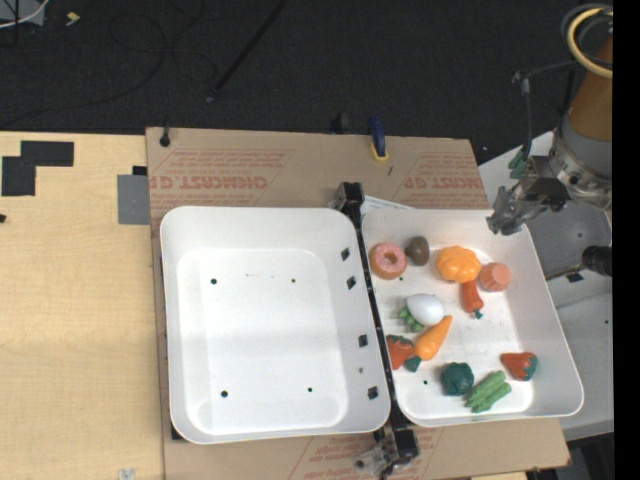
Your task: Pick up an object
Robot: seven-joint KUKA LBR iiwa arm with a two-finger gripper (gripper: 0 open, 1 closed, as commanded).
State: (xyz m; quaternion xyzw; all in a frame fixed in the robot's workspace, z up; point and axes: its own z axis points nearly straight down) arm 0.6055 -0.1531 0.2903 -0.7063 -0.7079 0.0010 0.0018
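The right bin [555, 353] holds toy foods: a pink donut [387, 260], a brown kiwi [417, 250], an orange pepper [459, 263], a pink round piece [494, 276], a white egg [425, 309], an orange carrot [433, 337], a dark green broccoli [457, 378], green pea pods [488, 391] and a red strawberry [518, 365]. My gripper [508, 215] hangs above the bin's upper right corner, off to the right of the pepper and touching none of the foods. Nothing shows between its tips.
The left bin [200, 228] sits beside the right one on a cardboard sheet [260, 168]. A black divider clip row [362, 298] runs between the bins. A wooden bench top [70, 308] lies to the left. The arm's orange-banded wrist [590, 78] is at the upper right.
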